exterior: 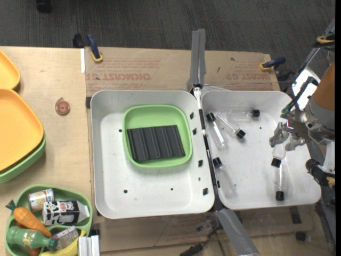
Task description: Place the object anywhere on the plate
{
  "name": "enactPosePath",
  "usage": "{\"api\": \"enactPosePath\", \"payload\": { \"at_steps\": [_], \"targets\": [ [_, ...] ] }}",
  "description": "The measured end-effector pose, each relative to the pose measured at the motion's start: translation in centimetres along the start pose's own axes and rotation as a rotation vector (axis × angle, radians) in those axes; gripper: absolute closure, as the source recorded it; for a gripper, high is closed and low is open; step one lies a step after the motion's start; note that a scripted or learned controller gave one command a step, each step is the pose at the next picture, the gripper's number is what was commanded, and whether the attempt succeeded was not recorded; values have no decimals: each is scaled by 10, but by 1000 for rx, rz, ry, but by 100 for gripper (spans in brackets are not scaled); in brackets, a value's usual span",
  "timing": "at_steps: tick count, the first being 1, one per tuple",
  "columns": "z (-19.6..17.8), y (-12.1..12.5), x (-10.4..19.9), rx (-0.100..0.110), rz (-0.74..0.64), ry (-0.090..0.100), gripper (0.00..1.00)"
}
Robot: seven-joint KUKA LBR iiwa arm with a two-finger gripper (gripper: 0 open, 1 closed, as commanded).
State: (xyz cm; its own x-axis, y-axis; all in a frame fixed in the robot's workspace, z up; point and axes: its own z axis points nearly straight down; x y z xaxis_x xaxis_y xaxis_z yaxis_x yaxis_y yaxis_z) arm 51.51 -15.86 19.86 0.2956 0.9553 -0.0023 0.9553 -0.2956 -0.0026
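From my remote seat, nearest the camera I see a green bowl (48, 225) at the lower left corner of the bench, holding toy groceries: a carrot, a small can, a carton and a green bottle. Beside it, up the left edge, sits a stack of orange and green plates (18, 137), with a small pinkish disc (63, 107) lying on the wood just beyond them.

Moving up, the left bin (106, 191) carries the green plate (157, 136) a little above its middle, and a dark ribbed slab (157, 143) already lies flat on that plate, well inside its rim.

The right bin (250, 193) holds several clear tubes with black caps. One tube (278, 179) lies near the bin's right side, running down toward the front wall, its top end right under the gripper. Others (226, 126) are scattered in the back left part of the bin, apart from one another.

The gripper (281, 143) hangs low over the right side of the right bin, the arm (325, 97) coming in from the right. I cannot tell from here whether it is clenched or released, nor whether it is touching the tube beneath it.

Farthest off, cardboard (160, 71) lines the bench behind the bins, pinned by clamps (94, 49) at its corners.
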Motion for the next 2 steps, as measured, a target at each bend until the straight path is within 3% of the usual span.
{"api": "enactPosePath", "payload": {
  "at_steps": [1,2],
  "targets": [
    [-3,-13,23,0,-191,1,100],
    [-3,-13,23,0,-191,1,0]
  ]
}}
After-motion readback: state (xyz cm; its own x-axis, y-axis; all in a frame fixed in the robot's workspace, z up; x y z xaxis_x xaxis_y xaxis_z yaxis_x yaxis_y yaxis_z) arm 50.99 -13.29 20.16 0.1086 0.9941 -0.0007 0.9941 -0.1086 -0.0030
